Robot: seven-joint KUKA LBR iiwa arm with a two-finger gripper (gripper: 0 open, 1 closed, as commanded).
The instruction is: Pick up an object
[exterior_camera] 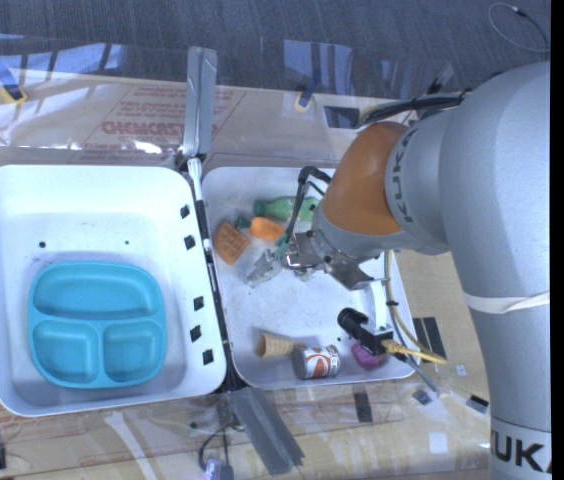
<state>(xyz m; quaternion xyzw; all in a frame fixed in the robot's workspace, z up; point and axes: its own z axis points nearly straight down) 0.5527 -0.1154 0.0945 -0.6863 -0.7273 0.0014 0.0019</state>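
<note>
The gripper [265, 265] hangs over the right bin [292, 313], fingers apparently spread and holding nothing, with the orange piece [230, 240] just up-left of it

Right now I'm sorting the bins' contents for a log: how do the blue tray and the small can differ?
The blue tray lies flat in the left bin; the small can lies on its side in the right bin. The tray is far larger than the can. The tray is plain turquoise with three compartments; the can is silver with red markings. Both rest apart from the pincer.
</note>
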